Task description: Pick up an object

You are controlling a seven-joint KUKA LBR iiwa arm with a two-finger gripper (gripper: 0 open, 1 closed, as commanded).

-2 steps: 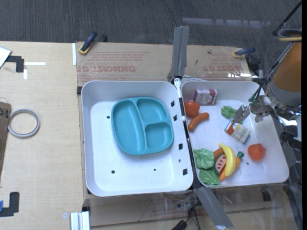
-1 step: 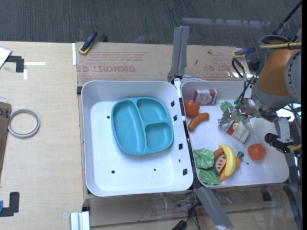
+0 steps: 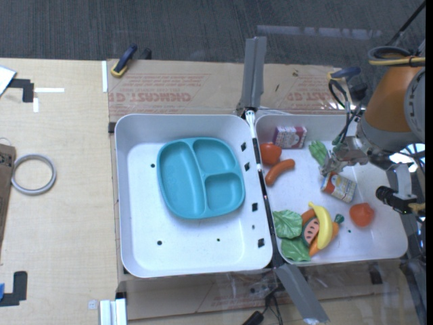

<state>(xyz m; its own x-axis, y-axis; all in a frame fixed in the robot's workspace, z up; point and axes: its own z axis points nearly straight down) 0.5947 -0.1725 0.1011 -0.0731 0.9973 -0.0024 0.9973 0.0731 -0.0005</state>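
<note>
A small tilted jar with an orange lid and pale label (image 3: 340,187) lies in the right white bin (image 3: 379,249), directly beneath the end effector (image 3: 336,166), which hangs low over it; whether it grips cannot be told. A green leafy piece (image 3: 318,152) sits just beside. A slanted, rounded jar may roll away and slip the grasp.

Teal plate (image 3: 201,177); yellow banana (image 3: 325,225); white bins (image 3: 135,242).

Glossy plastic plate (image 3: 200,177), matt white bins (image 3: 135,202)
</note>
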